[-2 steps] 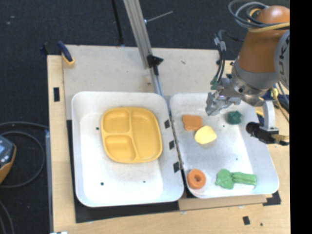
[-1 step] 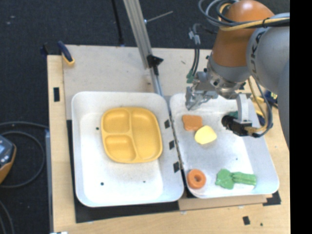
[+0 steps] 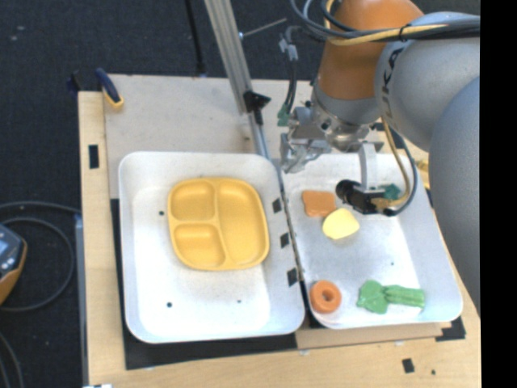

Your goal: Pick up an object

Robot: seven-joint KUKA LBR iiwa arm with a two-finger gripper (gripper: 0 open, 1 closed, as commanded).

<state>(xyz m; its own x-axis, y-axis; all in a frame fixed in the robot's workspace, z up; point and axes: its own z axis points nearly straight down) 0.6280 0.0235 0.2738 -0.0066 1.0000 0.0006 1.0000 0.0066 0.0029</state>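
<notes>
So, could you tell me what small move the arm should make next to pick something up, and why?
Probably a short shift toward the near side of the right bin, then down. The gripper hangs over that bin's far left corner with nothing below it, and the orange block lies just nearer the camera, apart from the yellow piece, so it looks like the closest target.

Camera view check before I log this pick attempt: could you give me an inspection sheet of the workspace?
Surface: wooden bench bearing left white bin and right white bin.
Job's things: orange block, yellow lump, orange ring, green toy in right bin.
Clutter: yellow three-compartment tray in left bin.
Grippers: claw above right bin's far corner.
Cables: black cables at the wrist.
Surroundings: dark floor, metal post.
</notes>
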